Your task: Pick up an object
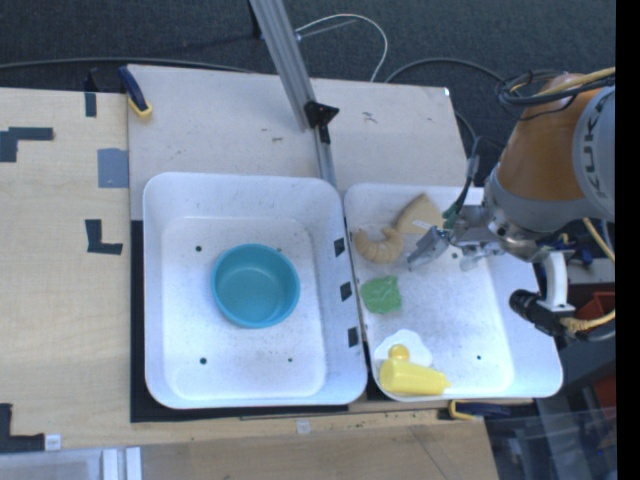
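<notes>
The tan, curved croissant-like toy [378, 245] lies in the right bin [525, 373], near its upper left corner, with a beige wedge-shaped piece [418, 213] just beside it toward the bin's far edge. The gripper [425, 248] hangs just to the right of the tan toy, its fingers slightly apart with nothing between them. Below the toy sits a small green, leafy-looking object [381, 294], and at the bin's near left corner a fried-egg toy [402, 351] touches a yellow block [411, 377]. The left bin [170, 368] holds a blue bowl [256, 285], upright, around its middle. The two bins touch along their shared side.
</notes>
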`<state>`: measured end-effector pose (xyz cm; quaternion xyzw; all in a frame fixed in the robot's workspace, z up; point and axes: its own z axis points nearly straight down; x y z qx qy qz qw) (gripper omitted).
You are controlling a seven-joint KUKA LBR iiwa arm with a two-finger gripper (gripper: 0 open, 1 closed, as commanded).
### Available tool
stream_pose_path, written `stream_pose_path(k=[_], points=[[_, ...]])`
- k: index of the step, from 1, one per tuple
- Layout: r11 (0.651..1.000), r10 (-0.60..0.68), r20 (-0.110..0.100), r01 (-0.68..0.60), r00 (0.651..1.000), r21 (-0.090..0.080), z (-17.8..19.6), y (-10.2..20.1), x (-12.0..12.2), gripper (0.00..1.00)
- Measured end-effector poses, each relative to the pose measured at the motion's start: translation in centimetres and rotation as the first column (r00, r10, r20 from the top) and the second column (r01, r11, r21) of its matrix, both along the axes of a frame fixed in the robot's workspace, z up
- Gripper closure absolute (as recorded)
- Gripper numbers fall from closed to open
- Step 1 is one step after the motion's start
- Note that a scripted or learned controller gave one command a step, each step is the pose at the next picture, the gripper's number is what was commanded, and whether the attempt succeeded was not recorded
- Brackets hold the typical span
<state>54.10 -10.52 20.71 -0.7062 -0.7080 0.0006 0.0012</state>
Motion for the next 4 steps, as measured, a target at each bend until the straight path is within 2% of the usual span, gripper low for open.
stream_pose_path(k=[1, 3, 4], points=[[1.000, 0.000, 0.000, 0.000, 1.000, 0.000, 0.0, 0.0, 0.0, 0.00], [1.000, -0.002, -0.006, 0.002, 1.000, 0.000, -10.7, 1.6, -1.4, 0.00], [1.000, -0.002, 0.003, 0.002, 1.000, -0.002, -11.7, 1.7, -1.3, 0.00]])
